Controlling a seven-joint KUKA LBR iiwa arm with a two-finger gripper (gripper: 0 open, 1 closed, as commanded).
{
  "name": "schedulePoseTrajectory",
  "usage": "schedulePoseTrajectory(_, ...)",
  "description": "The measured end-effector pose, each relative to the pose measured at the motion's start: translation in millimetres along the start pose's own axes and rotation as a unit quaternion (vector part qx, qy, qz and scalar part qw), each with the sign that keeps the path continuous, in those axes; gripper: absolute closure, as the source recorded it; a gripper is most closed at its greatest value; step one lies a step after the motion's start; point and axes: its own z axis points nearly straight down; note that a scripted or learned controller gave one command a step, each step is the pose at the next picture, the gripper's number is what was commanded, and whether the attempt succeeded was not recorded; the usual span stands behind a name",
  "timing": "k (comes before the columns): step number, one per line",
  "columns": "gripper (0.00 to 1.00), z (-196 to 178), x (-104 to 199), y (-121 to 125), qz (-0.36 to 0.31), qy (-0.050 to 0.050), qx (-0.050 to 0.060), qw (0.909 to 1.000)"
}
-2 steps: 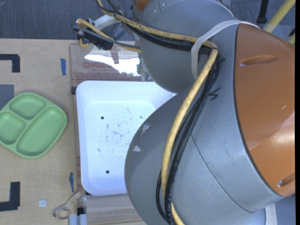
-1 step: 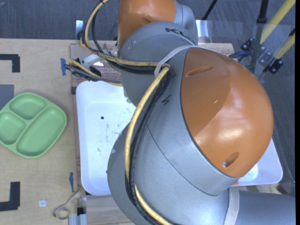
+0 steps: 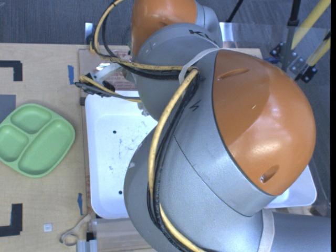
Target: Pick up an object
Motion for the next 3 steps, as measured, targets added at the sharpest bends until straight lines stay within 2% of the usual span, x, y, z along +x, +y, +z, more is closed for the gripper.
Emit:
schedulePoseTrajectory(1,1.0,67.4,7.8,5.0,0.067,0.001,0.001,0.9978)
schedulePoseTrajectory(2,1.0,56.7,8.3,5.7,0.068,0.002,0.001,0.9977)
schedulePoseTrajectory(3,1.0,112.4,13.9,5.9,0.061,0.001,0.001,0.9981)
